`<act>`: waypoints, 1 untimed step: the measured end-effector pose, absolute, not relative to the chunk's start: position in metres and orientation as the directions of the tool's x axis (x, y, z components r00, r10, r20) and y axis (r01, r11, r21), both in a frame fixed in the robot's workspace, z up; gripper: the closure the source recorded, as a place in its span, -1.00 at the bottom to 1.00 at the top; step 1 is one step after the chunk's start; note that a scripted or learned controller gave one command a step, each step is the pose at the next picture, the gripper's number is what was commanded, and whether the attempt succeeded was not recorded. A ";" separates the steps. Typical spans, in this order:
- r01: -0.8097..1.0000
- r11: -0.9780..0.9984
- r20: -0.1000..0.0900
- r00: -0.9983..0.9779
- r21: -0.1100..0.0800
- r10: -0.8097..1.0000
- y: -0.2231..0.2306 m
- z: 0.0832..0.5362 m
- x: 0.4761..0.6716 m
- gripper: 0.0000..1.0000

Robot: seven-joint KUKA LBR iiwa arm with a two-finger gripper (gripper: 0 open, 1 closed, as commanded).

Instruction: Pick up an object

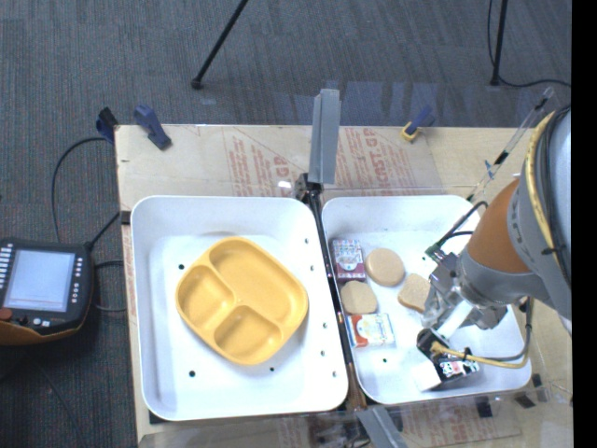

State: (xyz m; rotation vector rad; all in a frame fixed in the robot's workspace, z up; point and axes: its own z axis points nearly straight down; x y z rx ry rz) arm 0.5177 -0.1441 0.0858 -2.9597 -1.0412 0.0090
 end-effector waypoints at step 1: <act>0.401 -0.916 -0.002 0.916 -0.003 0.401 -0.033 0.187 0.544 1.00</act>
